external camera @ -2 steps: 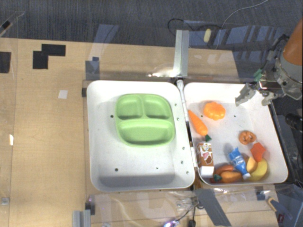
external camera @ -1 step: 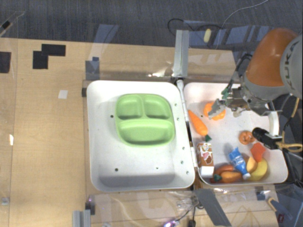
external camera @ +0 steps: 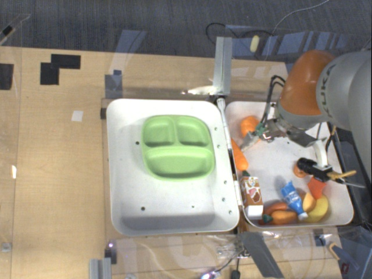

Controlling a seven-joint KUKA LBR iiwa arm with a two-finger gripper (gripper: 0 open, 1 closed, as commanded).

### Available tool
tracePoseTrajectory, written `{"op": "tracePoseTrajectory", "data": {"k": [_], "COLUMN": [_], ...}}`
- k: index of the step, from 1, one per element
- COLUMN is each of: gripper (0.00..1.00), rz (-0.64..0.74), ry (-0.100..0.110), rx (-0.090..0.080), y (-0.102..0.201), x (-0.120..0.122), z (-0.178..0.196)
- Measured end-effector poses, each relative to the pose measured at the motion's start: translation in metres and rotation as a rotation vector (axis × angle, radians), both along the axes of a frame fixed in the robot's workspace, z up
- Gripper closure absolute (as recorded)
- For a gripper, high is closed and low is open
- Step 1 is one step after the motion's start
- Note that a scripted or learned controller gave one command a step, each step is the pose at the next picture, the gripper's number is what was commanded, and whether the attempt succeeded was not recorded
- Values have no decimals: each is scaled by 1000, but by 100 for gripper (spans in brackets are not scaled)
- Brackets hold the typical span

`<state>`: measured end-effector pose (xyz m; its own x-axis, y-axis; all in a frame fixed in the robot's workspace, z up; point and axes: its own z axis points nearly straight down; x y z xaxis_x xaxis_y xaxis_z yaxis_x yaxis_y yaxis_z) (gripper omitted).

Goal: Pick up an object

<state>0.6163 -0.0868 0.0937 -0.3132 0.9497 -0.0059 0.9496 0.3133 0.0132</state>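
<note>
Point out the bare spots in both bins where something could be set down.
Left bin: a bare white margin runs all round the green divided plate, widest along the near and left sides. Right bin: bare floor mid-bin, between the gripper and the blue packet. Its near edge, around the banana, is crowded.

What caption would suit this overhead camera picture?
Grey robot arm's hand hovering by a round orange fruit in the right white bin.

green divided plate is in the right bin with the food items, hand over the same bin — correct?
Not quite. The camera view shows the green divided plate in the left bin, alone. The food items lie in the right bin, and the hand is over that right bin.
</note>
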Motion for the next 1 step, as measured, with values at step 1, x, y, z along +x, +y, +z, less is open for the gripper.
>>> {"op": "tracePoseTrajectory", "data": {"k": [1], "gripper": [0], "rz": [63], "ry": [6], "rx": [2], "y": [59], "x": [-44], "z": [93]}}
